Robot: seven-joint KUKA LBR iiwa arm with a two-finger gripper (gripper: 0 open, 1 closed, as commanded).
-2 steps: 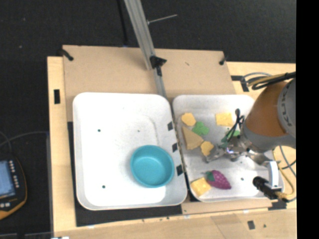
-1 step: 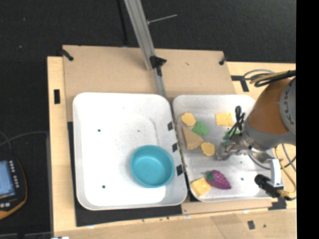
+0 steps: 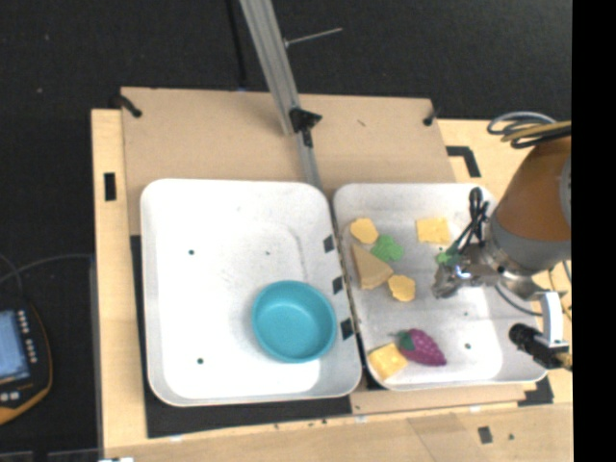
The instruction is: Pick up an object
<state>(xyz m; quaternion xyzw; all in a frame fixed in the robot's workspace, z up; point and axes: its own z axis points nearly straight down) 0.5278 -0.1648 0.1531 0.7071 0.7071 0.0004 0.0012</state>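
The right bin holds several small toys: a yellow piece, a green piece, a tan wedge, a yellow square, a yellow lump, a yellow block and a purple grape bunch. My gripper hangs low over the middle right of this bin, just right of the yellow lump. A small green thing shows at the gripper's upper edge. The arm's body hides the fingers.
The left bin carries a blue bowl near its front right corner. A slanted metal pole rises behind the bins. A handheld device lies off the bench at far left.
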